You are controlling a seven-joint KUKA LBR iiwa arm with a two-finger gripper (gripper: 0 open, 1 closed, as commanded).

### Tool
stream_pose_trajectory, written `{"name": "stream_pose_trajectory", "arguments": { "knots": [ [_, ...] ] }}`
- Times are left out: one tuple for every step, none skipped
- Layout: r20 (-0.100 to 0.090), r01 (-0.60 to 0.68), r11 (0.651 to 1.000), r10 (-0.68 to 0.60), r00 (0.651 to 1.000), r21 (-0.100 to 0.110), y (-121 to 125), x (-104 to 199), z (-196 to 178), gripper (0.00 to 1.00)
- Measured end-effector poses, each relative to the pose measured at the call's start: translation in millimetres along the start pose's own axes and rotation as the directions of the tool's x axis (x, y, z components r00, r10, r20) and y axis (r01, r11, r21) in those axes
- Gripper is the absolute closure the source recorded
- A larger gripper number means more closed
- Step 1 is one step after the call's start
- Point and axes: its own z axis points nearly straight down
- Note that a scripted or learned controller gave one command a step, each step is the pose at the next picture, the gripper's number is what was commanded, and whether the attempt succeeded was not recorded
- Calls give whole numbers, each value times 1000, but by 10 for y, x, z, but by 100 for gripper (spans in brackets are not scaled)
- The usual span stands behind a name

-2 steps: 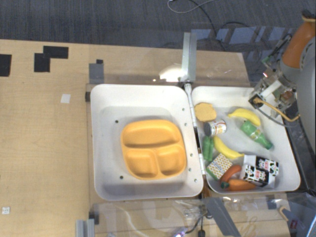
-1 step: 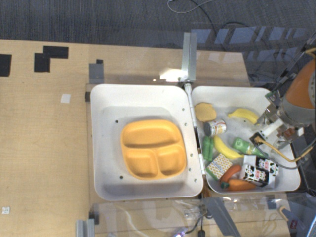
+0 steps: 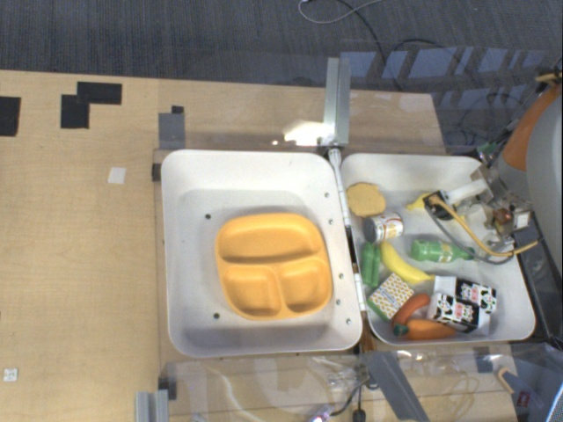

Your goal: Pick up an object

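Camera view: two white bins are seen side by side on the bench. The left bin [image 3: 176, 236] carries a yellow divided tray [image 3: 273, 265] at its centre. The right bin [image 3: 526, 310] carries the loose objects: a tan cookie [image 3: 366, 200] near its far left corner, a small can [image 3: 385, 229] just below it, a banana [image 3: 404, 263] and a green bottle [image 3: 440, 251] at mid-bin, a carrot [image 3: 431, 329] and a black-and-white carton [image 3: 464, 303] along the near edge. The gripper [image 3: 493, 202] is seen over the right edge of the right bin, among cables. Its opening cannot be told, and no object is seen in its grasp.
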Motion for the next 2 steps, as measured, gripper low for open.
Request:
{"name": "stream_pose_trajectory", "arguments": {
  "knots": [
    [-1, 76, 997, -76, 997, -1, -310, 111, -319, 0],
    [-1, 176, 984, -176, 984, -2, 103, 400, -971, 0]
  ]
}}
